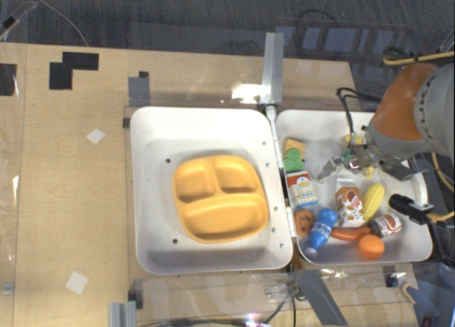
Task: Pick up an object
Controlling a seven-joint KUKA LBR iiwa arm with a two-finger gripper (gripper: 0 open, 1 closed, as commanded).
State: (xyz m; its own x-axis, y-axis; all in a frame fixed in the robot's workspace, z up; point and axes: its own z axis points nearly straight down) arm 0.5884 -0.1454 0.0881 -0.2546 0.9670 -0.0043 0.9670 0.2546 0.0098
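The right bin (323, 125) holds several small things. Among them are a green and yellow packet (293, 153), a small carton (302, 190), a blue bottle (321, 227) and a red sausage (348, 234). An orange (371, 246), a can (386, 226), a yellow corn cob (372, 201) and a printed snack pouch (348, 206) lie there too. My gripper (346, 163) hangs low over the bin's middle, just above the pouch and the corn cob. Nothing shows in its grasp. The arm's orange band (397, 109) is up and to the right of it.
The left bin (153, 190) holds a yellow divided tray (219, 196). A metal post (272, 70) stands behind the wall between the bins. A black part (409, 208) sticks in over the right bin's right rim. Bare bench lies at the left.
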